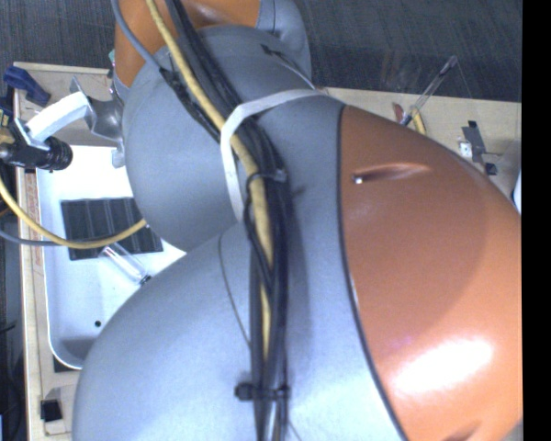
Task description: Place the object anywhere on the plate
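Most of the view is my own arm (285, 246), swung over the white bin (50, 274) at nine o'clock; my claw's state I cannot tell.

Dark grey ribbed floor (395, 16) lies beyond the pale wooden bench (367, 95) edge.

Grey-and-orange arm (257, 274), white bin (73, 301), yellow cable (37, 232)

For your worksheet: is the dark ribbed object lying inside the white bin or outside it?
Inside. The dark ribbed object lies flat on the white bin floor, partly hidden by the arm.
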Action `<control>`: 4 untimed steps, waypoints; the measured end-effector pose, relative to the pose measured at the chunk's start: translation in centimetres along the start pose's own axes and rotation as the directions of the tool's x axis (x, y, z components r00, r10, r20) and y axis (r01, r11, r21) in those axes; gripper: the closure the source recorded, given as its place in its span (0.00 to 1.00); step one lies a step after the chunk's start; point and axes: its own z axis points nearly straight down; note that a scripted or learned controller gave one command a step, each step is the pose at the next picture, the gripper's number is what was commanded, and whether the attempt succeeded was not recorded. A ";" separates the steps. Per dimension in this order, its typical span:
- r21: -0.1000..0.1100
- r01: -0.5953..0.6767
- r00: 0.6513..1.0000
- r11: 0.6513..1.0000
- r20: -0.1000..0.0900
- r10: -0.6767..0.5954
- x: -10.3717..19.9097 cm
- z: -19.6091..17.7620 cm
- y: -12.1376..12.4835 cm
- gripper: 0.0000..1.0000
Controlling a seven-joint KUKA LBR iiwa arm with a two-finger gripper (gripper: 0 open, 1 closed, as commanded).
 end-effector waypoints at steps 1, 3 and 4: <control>0.004 0.038 0.999 0.999 0.004 -0.038 5.2 -3.9 9.6 0.00; 0.007 0.235 0.972 0.972 0.005 -0.235 -2.8 -11.6 4.9 1.00; 0.006 0.218 0.976 0.976 0.010 -0.218 -0.3 -2.6 5.7 1.00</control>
